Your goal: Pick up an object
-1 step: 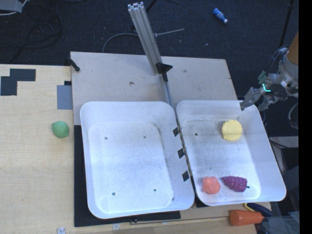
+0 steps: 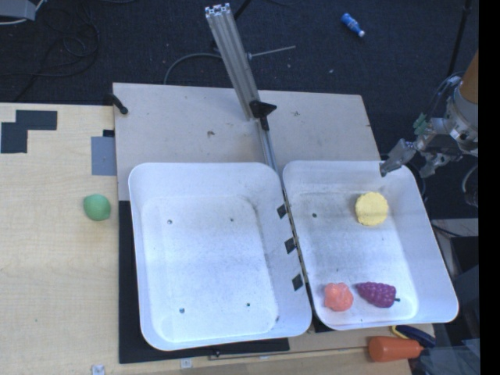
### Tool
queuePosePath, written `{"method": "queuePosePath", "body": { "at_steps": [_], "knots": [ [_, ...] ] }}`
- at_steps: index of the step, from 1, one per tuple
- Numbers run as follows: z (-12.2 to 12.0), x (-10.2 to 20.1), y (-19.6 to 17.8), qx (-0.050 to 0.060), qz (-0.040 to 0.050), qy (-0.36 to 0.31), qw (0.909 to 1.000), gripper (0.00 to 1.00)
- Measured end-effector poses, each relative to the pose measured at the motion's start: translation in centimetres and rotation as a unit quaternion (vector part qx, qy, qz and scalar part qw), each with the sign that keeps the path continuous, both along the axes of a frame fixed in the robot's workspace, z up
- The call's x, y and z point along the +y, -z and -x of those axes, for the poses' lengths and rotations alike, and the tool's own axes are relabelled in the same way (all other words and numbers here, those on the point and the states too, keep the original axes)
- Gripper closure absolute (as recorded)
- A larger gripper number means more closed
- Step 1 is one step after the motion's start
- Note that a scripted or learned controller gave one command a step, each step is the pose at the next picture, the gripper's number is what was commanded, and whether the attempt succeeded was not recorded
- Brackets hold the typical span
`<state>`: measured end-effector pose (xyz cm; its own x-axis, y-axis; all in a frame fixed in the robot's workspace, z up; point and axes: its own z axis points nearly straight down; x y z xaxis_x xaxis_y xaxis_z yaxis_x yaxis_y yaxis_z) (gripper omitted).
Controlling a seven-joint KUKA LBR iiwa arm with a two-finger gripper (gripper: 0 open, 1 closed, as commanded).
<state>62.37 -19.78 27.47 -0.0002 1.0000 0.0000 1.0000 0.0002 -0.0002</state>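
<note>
Purple grapes [image 2: 376, 294] lie well apart from the gripper [image 2: 408, 156].

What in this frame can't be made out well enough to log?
- Gripper, camera view: small and dark at the right bin's far corner; finger state unreadable.
- Arm: cut off by the right edge.
- Orange object: partly cut off by the bottom edge.
- Blue item on the floor: too small to identify.

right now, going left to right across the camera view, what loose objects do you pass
green ball → pinkish-orange piece → yellow piece → orange carrot-like piece → gripper; the purple grapes overlap others sideways, left out.
</note>
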Motion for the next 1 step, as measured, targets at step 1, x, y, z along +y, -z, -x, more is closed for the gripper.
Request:
{"method": "queuePosePath", "body": {
  "at_steps": [1],
  "knots": [
    [0.16,0.16,6.34,0.003,-0.0006,0.000,1.0000,0.00]
  ]
}}
